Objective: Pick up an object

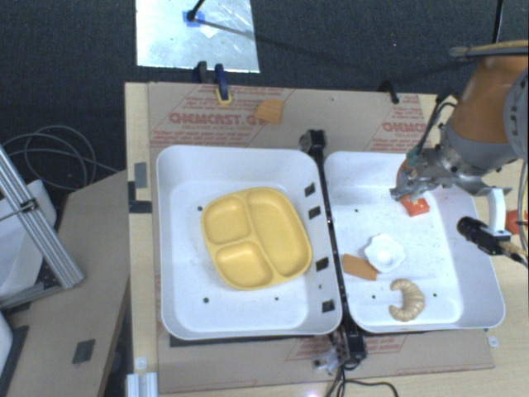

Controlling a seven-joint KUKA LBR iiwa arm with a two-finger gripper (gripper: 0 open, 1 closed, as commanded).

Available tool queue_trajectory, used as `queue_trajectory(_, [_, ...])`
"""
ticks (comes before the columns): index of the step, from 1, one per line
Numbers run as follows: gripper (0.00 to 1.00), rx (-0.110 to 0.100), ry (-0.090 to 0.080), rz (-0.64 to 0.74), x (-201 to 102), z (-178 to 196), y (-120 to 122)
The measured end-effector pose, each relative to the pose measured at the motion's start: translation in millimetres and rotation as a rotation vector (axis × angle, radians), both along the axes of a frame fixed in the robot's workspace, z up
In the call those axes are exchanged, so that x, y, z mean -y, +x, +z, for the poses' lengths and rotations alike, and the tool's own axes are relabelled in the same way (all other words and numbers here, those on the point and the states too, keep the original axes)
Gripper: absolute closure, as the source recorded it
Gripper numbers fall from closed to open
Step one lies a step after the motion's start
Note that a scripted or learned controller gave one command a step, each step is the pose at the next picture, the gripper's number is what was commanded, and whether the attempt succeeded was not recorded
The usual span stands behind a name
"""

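My gripper [411, 190] hangs low over the back of the right bin [355, 172], right above a small orange-red block [416, 207] that lies just under its tips. Further forward in the same bin lie a white rounded piece [385, 252], a flat tan wedge [359, 266] and a beige croissant-shaped piece [407, 298]. A yellow three-part tray [254, 236] rests in the left bin [178, 222].
A black divider [324, 222] runs between the two bins. The arm's grey body and orange band [488, 106] stand over the right bin's back right corner. A tan piece [269, 111] lies on the cardboard behind the left bin. Blue clamps [212, 74] sit at the back edge.
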State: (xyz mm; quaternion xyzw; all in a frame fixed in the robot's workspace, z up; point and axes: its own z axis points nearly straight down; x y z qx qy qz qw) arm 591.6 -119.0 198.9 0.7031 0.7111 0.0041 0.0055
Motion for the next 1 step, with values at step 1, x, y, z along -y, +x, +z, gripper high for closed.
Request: queue_trajectory(1, [1.00, -0.011, 0.002, -0.002, -59.0, 12.0, 8.1])
